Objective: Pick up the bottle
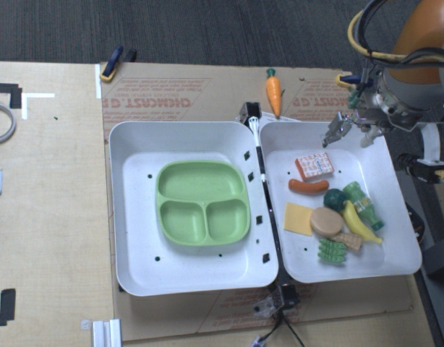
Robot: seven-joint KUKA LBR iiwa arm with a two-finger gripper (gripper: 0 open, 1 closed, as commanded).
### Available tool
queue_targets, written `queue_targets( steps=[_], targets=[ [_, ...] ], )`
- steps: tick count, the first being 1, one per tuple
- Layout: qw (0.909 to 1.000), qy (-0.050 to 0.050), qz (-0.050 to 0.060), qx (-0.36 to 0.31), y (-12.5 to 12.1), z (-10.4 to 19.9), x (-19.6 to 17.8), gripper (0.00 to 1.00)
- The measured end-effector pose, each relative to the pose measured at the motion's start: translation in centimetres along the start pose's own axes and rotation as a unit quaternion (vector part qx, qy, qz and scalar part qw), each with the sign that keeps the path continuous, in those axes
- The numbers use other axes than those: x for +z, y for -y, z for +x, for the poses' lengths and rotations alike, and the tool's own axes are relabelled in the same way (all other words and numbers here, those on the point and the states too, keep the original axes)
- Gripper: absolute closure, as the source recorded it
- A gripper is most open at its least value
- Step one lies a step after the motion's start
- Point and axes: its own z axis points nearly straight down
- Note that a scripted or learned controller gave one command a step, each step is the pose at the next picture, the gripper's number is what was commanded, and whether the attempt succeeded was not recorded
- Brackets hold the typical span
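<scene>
Lying green beside a banana, the bottle (364, 207) waits; jaws spread, holding nothing.

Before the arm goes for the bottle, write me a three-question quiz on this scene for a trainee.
1. True or false: the green bottle lies in the left bin.
2. Which item touches the bottle? A) the carrot B) the banana C) the green divided plate
3. Fill in: the hand hangs over the right bin's ____ edge.

Key:
1. False. It lies in the right bin, among the toy food.
2. B. The banana lies against it; the carrot lies outside both bins, and the plate sits in the left bin.
3. Far, near the corner on the arm's side, away from the bottle.
</scene>
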Motion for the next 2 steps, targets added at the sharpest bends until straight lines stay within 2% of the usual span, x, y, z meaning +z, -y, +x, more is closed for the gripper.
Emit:
queue_targets(
  steps=[1,2],
  targets=[
    [1.0,0.001,0.0,-0.001,0.0,0.0,-1.0,1.0],
    [0.9967,0.0,0.0,-0.081,8.3,-1.9,3.1,1.0]
  ],
)
